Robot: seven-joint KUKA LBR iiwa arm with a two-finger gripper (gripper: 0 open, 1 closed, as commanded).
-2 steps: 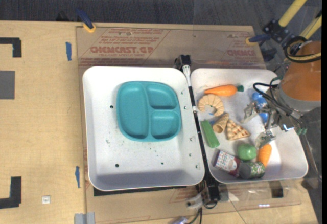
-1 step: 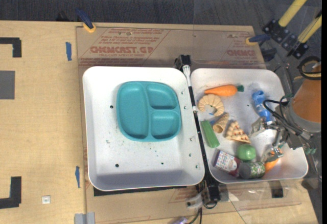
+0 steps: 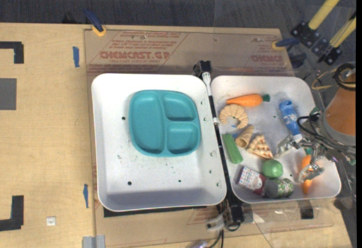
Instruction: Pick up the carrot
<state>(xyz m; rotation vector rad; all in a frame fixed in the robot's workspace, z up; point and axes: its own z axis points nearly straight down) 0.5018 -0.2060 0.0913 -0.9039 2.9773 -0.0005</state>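
Two "CHEMCAST GP" prints (image 3: pixel 134 54) mark the bench sheet; the pincer's (image 3: pixel 305 157) state I cannot tell.

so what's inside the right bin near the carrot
The right bin holds the carrot by its far wall, with a ridged beige ring just nearer. Anything under them is covered.

A robotics lab: two white bins (image 3: pixel 107 128) on a taped cardboard-covered bench (image 3: pixel 45 128), cables about

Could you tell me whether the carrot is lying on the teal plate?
No, the carrot lies in the right bin, while the teal plate sits in the left bin.
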